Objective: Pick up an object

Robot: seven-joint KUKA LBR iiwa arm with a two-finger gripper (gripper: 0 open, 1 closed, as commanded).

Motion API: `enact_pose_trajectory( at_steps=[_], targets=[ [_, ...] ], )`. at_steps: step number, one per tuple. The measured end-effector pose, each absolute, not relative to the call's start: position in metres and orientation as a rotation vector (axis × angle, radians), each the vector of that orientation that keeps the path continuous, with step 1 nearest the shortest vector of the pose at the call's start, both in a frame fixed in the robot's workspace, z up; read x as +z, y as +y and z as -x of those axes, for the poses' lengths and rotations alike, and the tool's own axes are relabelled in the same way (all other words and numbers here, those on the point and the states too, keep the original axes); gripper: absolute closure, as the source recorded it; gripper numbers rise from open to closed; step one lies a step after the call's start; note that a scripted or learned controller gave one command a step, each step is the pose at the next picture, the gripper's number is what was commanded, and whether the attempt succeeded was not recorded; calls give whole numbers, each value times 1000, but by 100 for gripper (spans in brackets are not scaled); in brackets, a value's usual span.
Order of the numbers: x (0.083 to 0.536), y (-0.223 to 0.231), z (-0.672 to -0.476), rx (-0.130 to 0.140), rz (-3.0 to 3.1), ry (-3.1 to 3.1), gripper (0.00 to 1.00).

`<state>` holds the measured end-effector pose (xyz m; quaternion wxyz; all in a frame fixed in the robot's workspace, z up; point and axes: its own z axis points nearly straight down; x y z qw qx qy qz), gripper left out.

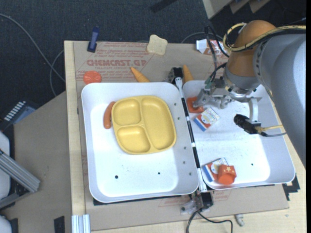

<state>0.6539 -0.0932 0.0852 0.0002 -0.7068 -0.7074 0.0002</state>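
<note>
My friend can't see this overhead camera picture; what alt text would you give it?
A grey robot arm reaches into the right white bin, above a small packet. The left bin holds a yellow divided tray and a hot dog.

A: Any readable text?

B: One bit. Red print on the brown cardboard sheet (116,59) lying on the tabletop, well off to the left of the pincer (206,101) and a little farther back. Reads "CHEMCAST GP", last letters partly cut off by the white bin's edge.

A: The line above it?

B: Smaller red print, too fine to read.

A: Packets in the bin?

B: Small red, white and blue packet (201,120) just beside the pincer, another packet (211,170) nearer the front edge. Printing on both, illegible. No numbers anywhere.
</note>
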Motion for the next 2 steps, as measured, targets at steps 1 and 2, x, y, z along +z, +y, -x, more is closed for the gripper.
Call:
enact_pose_trajectory(
  at_steps=[1,2],
  targets=[
    [96,-93,-655,-4,2221,-2225,100],
    [186,-44,-607,-2,2220,-2223,100]
  ],
)
